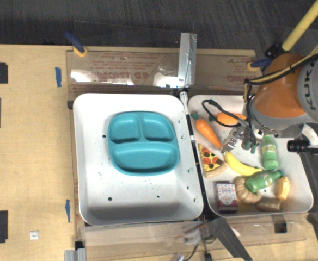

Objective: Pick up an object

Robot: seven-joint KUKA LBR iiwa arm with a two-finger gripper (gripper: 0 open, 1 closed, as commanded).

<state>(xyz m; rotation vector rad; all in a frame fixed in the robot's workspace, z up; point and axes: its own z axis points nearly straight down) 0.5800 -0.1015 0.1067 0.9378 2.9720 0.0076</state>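
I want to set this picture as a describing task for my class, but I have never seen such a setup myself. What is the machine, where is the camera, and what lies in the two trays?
The camera is fixed above a bench and looks down at a slant. The grey and orange robot arm reaches in from the right; its gripper hangs over the right bin. I see nothing clearly held between its fingers. That bin holds toy food: a carrot, a pizza slice, a banana, a green bottle and a few more pieces. The left bin holds a teal divided plate.
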